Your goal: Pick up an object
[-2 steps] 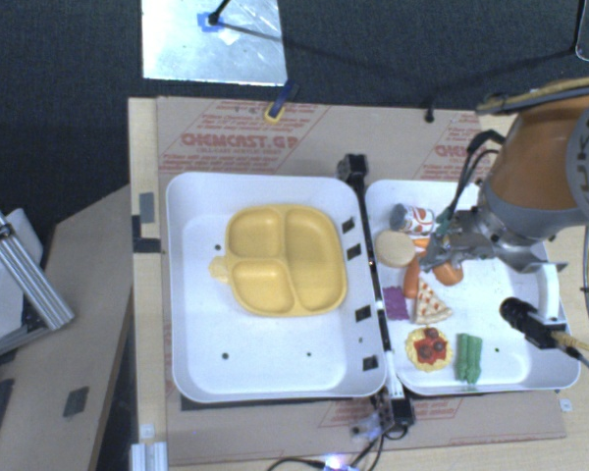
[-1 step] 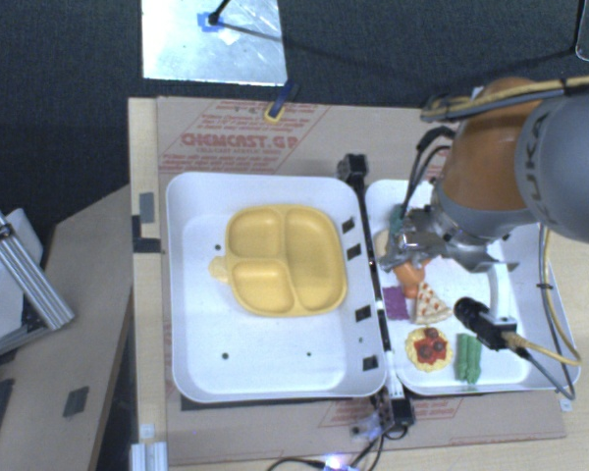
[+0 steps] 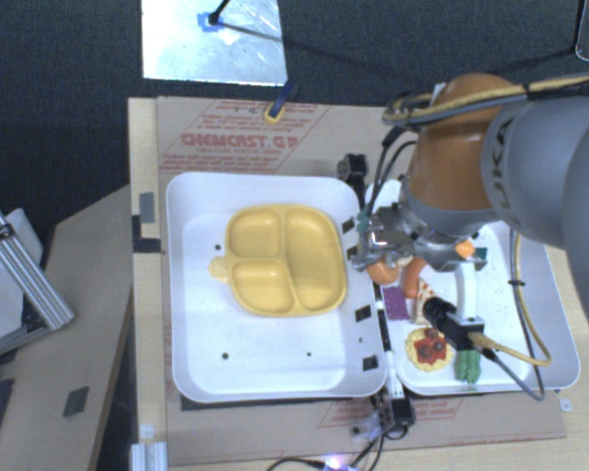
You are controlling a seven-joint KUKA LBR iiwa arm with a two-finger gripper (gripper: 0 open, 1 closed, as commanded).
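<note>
Two shallow white bins sit side by side on the table. The left bin (image 3: 191, 361), at the centre of the frame, holds one thing: a yellow divided plate (image 3: 278, 260) with three compartments, lying flat in its upper half.

The right bin (image 3: 560, 346) is largely covered by the arm (image 3: 530, 155), which comes in from the right edge, its orange band at the upper right of the frame. The hand (image 3: 385, 248) hangs low over that bin's left rim, near the strip where the two bins meet (whether it is spread or closed cannot be told from here, as the wrist hides it).

Below the hand, in the lower part of the right bin, lies a small cluster of toy food: one orange piece (image 3: 383, 271) just beside the hand, one purple piece (image 3: 397, 303) under it, one round pizza slice (image 3: 428, 348) with red topping, and one green piece (image 3: 466, 364) to the pizza's right. A black cable fitting (image 3: 450, 323) crosses above the pizza.
</note>
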